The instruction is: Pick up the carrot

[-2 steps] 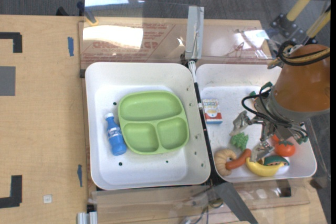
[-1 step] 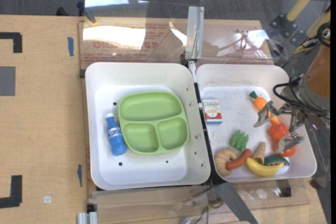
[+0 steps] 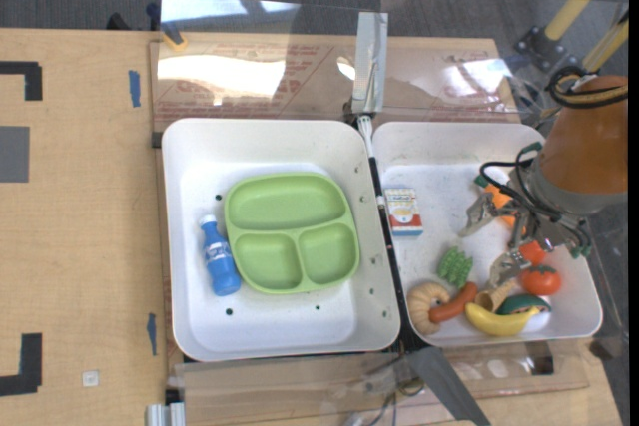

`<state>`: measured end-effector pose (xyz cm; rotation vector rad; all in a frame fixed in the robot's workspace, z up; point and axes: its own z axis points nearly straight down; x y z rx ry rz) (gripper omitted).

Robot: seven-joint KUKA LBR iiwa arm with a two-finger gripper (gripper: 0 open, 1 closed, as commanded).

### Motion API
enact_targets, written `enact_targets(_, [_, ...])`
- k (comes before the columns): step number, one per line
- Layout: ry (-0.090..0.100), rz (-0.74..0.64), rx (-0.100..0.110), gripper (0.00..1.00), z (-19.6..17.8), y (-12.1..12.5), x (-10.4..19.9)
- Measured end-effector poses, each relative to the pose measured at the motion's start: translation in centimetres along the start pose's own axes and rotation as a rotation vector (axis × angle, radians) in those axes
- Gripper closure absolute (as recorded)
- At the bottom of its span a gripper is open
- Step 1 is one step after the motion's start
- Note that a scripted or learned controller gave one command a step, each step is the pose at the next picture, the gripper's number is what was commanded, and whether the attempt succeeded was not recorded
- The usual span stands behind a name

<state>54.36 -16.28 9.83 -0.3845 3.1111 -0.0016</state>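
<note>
The carrot point(image 3: 505, 206) lies in the right bin point(image 3: 439, 160), orange with a green top toward the upper left. Most of its length is hidden under the wrist. My gripper point(image 3: 494, 240) hangs low over it at the bin's right side. One metal finger point(image 3: 480, 214) stands to the carrot's left and the other finger point(image 3: 509, 266) is nearer the front, well apart, so the gripper is open. Nothing is visibly clamped between the fingers.
Around the gripper sit a tomato point(image 3: 541, 280), a banana point(image 3: 504, 318), a red sausage point(image 3: 454, 303), a bread roll point(image 3: 426, 298), a green vegetable point(image 3: 455, 265) and a small carton point(image 3: 402, 212). The left bin point(image 3: 190, 165) holds a green divided plate point(image 3: 291, 232) and a blue bottle point(image 3: 218, 257).
</note>
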Motion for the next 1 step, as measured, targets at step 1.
enact_targets(1, [-0.007, 0.407, 0.002, 0.00, 0.89, -1.16, -3.20])
